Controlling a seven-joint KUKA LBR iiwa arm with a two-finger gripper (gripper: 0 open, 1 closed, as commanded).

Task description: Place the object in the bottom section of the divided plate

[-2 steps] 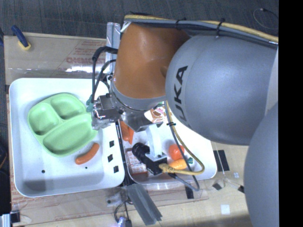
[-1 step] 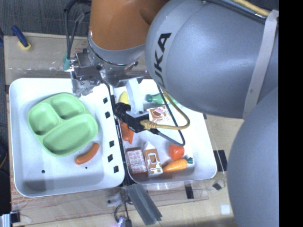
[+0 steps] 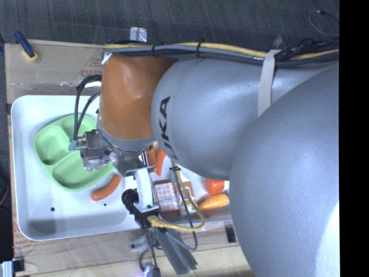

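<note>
From my feed the gripper (image 3: 92, 152) hovers over the green plate (image 3: 51, 138); can't tell its finger state. Sausage (image 3: 106, 188) sits outside, so nothing's placed.

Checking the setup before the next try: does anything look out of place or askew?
One thing: an orange sausage-shaped toy lies on the white bin's floor, just off the green divided plate's lower rim, not in a section.

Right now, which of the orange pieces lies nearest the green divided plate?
The long orange piece just off the divided plate's lower edge, in the left bin. The other orange pieces lie farther right, under the arm.
</note>
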